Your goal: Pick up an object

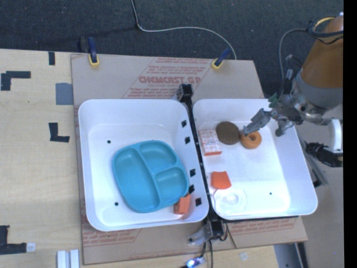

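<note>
My gripper [263,130] hangs over the far right part of the right bin [290,172], its two grey fingers spread open with nothing between them. One fingertip [248,129] is just above an orange ring [251,140] on the bin floor. A brown disc [227,132] lies left of the ring, touching or nearly touching it. A small white and red card [210,142] lies by the bin's left wall. An orange block [221,180] and a white lump [233,199] sit nearer the front.
The left bin [95,149] holds a blue divided plate [150,175] and a small orange piece [182,205] at its front right corner. A black divider [192,149] runs between the bins. A cable [167,29] trails behind them.
</note>
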`<action>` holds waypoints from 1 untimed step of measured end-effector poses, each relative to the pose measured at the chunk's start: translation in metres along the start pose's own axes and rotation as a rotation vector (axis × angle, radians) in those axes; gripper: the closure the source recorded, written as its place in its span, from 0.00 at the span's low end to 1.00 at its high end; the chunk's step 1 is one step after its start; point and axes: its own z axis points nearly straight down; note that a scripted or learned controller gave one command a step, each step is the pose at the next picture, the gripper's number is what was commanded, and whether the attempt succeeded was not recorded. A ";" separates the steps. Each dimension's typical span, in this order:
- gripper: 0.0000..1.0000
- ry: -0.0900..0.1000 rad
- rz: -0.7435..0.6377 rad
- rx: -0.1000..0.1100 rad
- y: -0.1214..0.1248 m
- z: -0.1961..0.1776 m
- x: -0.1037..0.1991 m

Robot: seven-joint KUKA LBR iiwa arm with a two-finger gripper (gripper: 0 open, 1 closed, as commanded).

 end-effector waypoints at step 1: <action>0.00 -0.002 -0.003 -0.012 0.002 -0.007 0.000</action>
